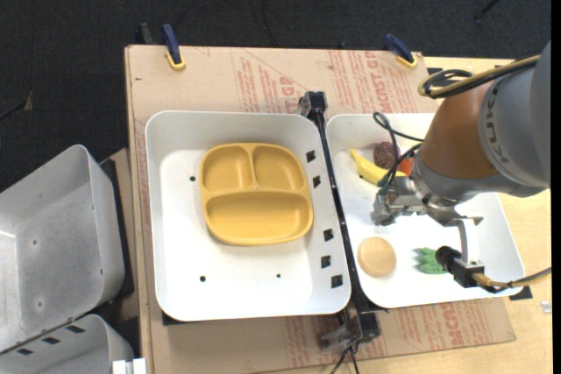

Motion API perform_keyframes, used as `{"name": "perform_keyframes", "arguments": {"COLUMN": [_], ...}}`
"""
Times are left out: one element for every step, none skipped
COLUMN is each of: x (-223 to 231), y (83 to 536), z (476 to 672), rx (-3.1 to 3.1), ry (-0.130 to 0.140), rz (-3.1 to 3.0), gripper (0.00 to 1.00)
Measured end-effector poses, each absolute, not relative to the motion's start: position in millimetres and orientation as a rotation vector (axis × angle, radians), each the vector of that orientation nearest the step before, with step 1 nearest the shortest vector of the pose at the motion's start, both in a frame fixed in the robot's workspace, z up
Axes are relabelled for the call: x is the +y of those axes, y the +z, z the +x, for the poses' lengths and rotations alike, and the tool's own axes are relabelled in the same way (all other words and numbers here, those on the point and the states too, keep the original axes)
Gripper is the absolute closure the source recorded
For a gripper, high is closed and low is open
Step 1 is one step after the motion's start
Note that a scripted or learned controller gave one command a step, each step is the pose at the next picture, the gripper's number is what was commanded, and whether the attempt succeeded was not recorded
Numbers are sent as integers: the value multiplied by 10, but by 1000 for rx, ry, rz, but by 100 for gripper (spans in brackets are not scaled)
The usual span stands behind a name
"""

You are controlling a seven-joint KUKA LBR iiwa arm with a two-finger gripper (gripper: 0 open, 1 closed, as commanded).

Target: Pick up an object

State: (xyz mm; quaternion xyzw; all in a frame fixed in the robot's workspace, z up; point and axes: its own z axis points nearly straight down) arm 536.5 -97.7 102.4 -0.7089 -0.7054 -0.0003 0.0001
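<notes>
The right bin point(491, 289) holds several small objects. A yellow banana-shaped piece point(368, 168) lies near its far left. A dark red round piece point(384, 154) sits just behind that. A tan round disc point(377, 257) rests near the front left, and a small green item point(428, 260) lies to its right. My gripper point(387, 211) is low in the right bin, just in front of the banana piece and behind the tan disc. The wrist hides how its fingers stand.
The left bin point(175, 276) holds a yellow divided plate point(256, 193). A black divider point(333, 206) runs between the bins. A grey tub point(53, 241) stands off the bench to the left. Two clamps point(173, 48) hold the board's far edge.
</notes>
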Motion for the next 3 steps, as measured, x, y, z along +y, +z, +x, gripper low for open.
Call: {"name": "perform_keyframes", "arguments": {"x": [-1011, -921, -922], "y": [1649, 2129, 2596], "z": [5351, 5341, 5356], "rx": [-2227, -2229, -2229], "ry": [-5, -5, -5], "rz": [-2223, -2220, -2220], "gripper": [100, 100, 100]}}
